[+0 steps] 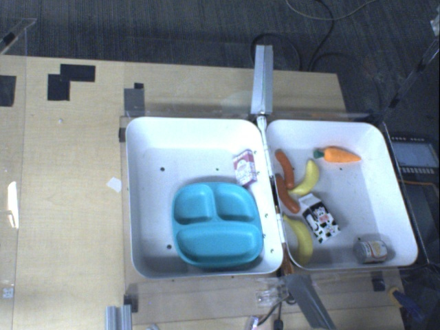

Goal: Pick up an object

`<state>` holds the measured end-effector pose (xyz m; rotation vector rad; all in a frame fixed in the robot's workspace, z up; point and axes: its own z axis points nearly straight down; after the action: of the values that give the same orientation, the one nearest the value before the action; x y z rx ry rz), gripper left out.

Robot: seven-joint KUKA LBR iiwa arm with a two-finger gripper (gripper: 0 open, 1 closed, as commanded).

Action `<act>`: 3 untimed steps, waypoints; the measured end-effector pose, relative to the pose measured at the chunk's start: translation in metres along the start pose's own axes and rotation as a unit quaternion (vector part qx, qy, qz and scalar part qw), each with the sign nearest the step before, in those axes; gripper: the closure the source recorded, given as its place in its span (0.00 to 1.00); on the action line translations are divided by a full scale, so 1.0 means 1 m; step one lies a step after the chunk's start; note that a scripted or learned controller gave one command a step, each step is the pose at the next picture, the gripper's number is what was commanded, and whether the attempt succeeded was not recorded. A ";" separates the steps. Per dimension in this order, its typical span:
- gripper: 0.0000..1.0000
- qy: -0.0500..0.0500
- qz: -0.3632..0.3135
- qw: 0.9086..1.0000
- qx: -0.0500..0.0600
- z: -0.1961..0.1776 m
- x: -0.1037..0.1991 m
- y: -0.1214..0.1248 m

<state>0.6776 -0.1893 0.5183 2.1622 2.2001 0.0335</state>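
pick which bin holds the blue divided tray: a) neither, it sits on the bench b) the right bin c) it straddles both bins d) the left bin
d: the blue tray lies flat inside the left bin, near its front edge, while the right bin holds the carrot and bananas.

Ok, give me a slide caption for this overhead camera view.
Blue tray in left bin; carrot, bananas, sausages and can in right bin.
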 end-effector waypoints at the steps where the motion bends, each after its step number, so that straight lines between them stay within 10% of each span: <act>1: 1.00 -0.002 -0.004 1.000 -0.004 -0.013 0.002 0.002; 2: 1.00 -0.003 -0.007 1.000 -0.008 -0.027 0.004 0.004; 3: 1.00 0.017 -0.232 0.972 0.020 0.081 -0.011 -0.013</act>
<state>0.6696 -0.2021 0.4373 1.6190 2.6831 0.0043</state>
